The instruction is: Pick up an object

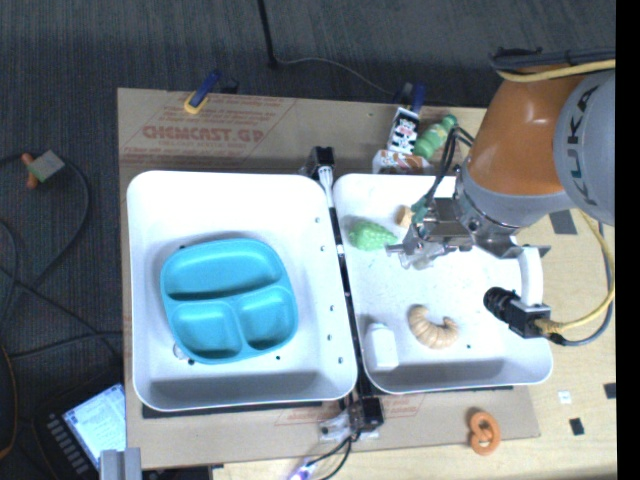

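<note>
In the right bin (500, 368) lie a pale green lumpy object (367, 236) at the upper left, a tan curled croissant-shaped object (432, 328) near the front, and a small white block (381, 346) at the front left corner. My gripper (425, 250) hangs over the middle of this bin, just right of the green object and above the croissant shape. A small tan piece (402, 215) shows just above the gripper. I see nothing clearly held.
The left bin (150, 368) holds a blue sectioned tray (228, 299). A black clip (323, 161) sits at the top of the divide between the bins. Small items (415, 138) rest on the board behind the right bin, and an orange ring (484, 431) lies in front of it.
</note>
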Motion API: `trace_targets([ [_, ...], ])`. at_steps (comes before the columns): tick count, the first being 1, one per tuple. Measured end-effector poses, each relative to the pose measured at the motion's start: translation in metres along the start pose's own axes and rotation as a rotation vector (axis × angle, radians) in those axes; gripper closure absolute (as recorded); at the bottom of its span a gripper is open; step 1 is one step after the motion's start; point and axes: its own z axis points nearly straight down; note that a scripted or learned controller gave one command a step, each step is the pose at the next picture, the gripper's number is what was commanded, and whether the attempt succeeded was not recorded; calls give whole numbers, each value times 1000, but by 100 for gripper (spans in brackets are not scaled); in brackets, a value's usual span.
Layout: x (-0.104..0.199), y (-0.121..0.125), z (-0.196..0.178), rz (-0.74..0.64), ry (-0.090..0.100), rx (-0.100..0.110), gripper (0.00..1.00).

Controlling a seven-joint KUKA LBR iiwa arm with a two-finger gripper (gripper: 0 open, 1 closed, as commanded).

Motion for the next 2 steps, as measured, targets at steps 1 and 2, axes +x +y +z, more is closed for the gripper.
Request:
trace_targets([
  [1, 42, -33, 10, 0, 0, 1, 100],
  [2, 88, -37, 14, -1, 1, 1, 100],
])
